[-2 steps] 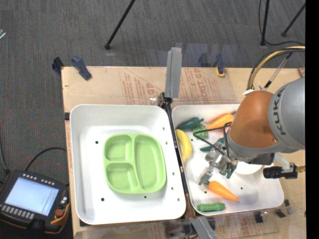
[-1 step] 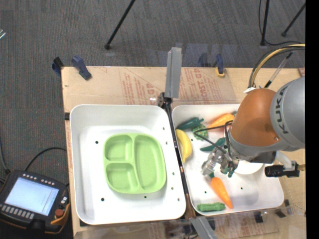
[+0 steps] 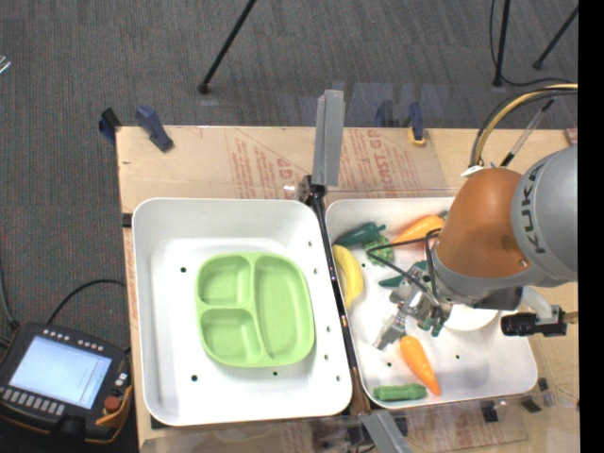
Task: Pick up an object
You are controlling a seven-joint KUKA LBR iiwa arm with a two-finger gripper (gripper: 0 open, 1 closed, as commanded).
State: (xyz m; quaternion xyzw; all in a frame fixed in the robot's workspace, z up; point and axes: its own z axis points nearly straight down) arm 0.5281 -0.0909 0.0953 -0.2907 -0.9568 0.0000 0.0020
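Observation:
My gripper [image 3: 410, 332] hangs low in the right bin [image 3: 505, 377], on the grey arm with its orange band [image 3: 481, 225]. Its fingers stand apart, open, with nothing between them. An orange carrot [image 3: 421, 364] lies just below the fingertips, pointing toward the front edge. Beside the bin's left wall lies a yellow banana [image 3: 349, 274]. A green pepper [image 3: 359, 235] and a second orange carrot [image 3: 418, 226] sit at the back. A small green pickle [image 3: 399, 393] rests at the front rim. The arm hides part of the bin's middle.
The left bin [image 3: 156, 253] holds a green divided plate [image 3: 255, 308]. A white round object [image 3: 472, 318] peeks out under the wrist. A grey post [image 3: 328, 144] rises behind the divide between the bins. A teach pendant [image 3: 61, 376] lies on the floor at front left.

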